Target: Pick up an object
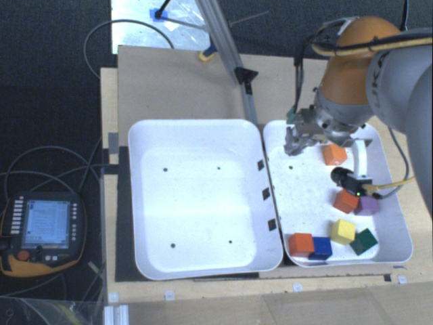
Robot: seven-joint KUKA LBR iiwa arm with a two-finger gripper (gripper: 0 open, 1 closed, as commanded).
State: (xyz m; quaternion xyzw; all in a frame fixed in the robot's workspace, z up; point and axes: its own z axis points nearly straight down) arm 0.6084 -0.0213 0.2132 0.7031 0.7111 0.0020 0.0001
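My gripper (295, 145) hangs over the back left part of the right bin (392, 181), with bare white floor beneath it. An orange block (334, 155) lies just to its right, apart from it. Farther forward lie a red-orange block (346, 201) and a purple block (369, 205), touching each other. Along the front of the bin sit a yellow block (343, 231), a green block (365, 241), another orange block (301, 243) and a blue block (322, 248). Nothing shows in the gripper's grasp.
The left bin (139, 181) stands beside the right one, sharing a ridge with small black clips (266, 193). A slanted metal pole (223, 39) crosses the back of the bench. A teach pendant (42, 232) lies off the bench at the left.
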